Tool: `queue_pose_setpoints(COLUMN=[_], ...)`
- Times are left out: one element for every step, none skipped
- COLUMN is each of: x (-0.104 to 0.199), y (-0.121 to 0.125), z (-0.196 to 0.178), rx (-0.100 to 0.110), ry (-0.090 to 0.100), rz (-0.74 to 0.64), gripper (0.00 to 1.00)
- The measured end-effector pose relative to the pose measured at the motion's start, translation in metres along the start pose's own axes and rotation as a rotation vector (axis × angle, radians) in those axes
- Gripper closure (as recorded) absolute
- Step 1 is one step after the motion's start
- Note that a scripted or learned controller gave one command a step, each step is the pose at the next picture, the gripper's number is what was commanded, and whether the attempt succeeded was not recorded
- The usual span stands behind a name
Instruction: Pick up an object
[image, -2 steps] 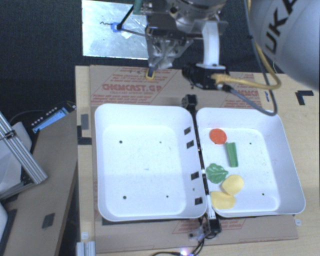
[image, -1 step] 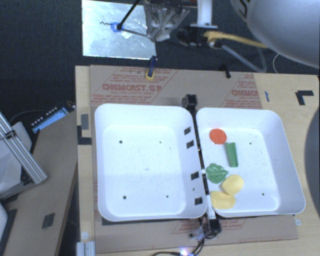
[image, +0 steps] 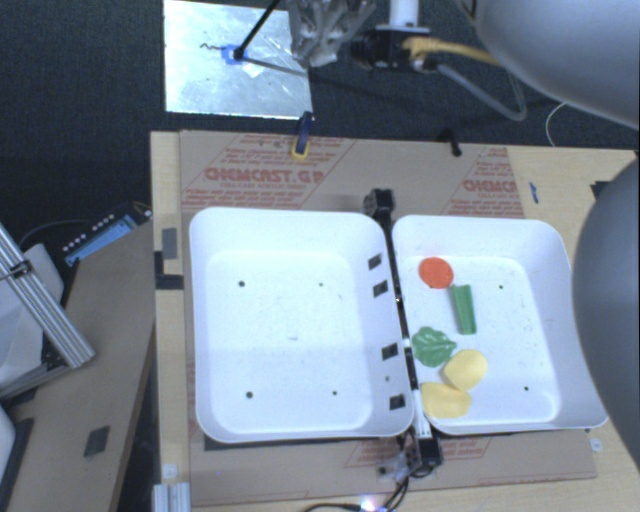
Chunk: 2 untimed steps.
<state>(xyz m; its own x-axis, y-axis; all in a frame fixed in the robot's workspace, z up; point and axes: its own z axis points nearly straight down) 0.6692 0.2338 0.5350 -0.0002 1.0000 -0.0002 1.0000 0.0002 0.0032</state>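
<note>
The right bin (image: 530, 240) holds several small objects along its left side. An orange round piece (image: 435, 272) lies farthest back, with a green stick (image: 464, 308) just in front of it. A green leafy piece (image: 434, 345) sits against the divider. Two yellow pieces (image: 466, 368) (image: 446, 401) lie at the front left corner, touching each other. My gripper (image: 320, 35) hangs high at the top of the view, beyond the back of the bench and far from both bins. Nothing shows in it.
The left bin (image: 290, 330) lies beside the right one, joined by a black clip strip (image: 392, 300). A grey arm link (image: 610, 340) covers the right bin's right edge. A metal plate (image: 235, 60) and a yellow cable (image: 450, 48) lie behind the bench.
</note>
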Motion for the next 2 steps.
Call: queue_pose_setpoints(x=[0.0005,0.0005], y=[-0.001,-0.001], z=[-0.0003,-0.0003], rx=[0.001,0.001], ry=[0.0,0.0], rz=[-0.003,-0.003], gripper=[1.0,1.0])
